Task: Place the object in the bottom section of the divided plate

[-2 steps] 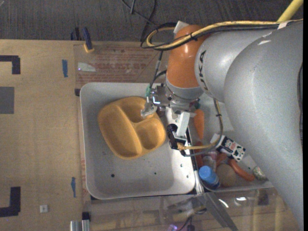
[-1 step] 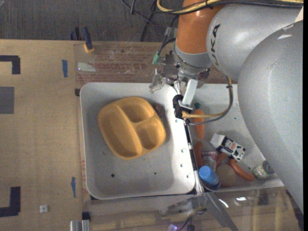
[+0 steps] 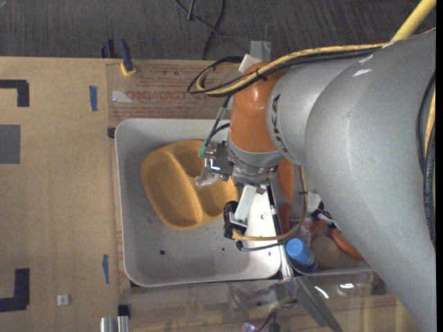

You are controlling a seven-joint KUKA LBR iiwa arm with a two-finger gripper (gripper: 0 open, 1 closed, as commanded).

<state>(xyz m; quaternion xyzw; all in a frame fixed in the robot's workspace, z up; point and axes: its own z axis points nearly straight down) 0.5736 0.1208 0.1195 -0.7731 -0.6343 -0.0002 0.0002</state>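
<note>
Hovering over the right edge of the yellow plate (image 3: 176, 185) in the left bin (image 3: 138, 254), the gripper (image 3: 232, 216) hides its own grip, so whether the object is carried, placed, or elsewhere cannot be told.

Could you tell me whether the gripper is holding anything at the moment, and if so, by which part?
It cannot be told: the gripper hangs at the yellow divided plate's right edge, its tip hidden.

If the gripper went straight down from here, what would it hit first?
Most likely the yellow plate: the gripper hangs over its right edge. The bin floor is close beside, and depth is unclear.
</note>
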